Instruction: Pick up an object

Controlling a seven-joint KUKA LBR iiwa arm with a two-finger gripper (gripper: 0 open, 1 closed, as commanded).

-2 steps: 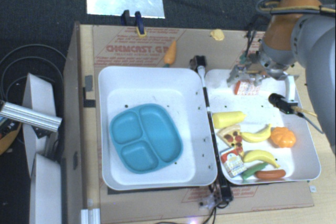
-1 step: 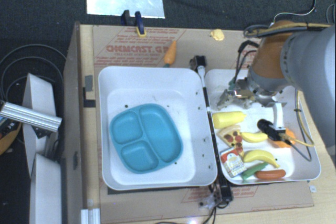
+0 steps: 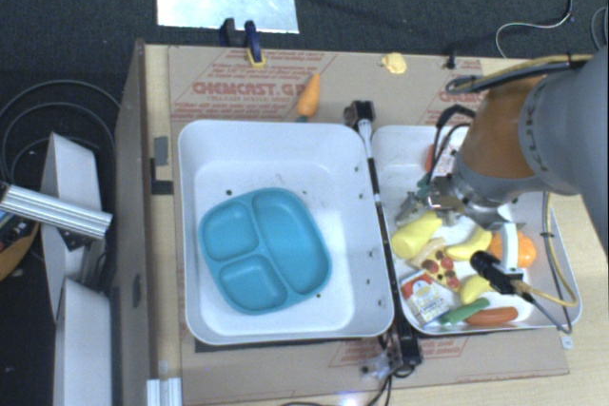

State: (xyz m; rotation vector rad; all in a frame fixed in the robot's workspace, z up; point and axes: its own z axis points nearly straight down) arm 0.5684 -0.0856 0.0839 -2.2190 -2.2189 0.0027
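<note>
The arm is reaching into the right bin (image 3: 383, 168), its pincer (image 3: 433, 200), whose state I cannot tell, hovering above the yellow toy (image 3: 416, 235); descending squarely over it seems wisest.

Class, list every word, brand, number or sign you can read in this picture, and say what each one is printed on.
"CHEMCAST, G...": red print on the brown board behind the left bin; its end is hidden by an orange toy.
Smaller red lines under it: too blurred to read.
Red print on the board near the arm: partly covered, unreadable.
</note>
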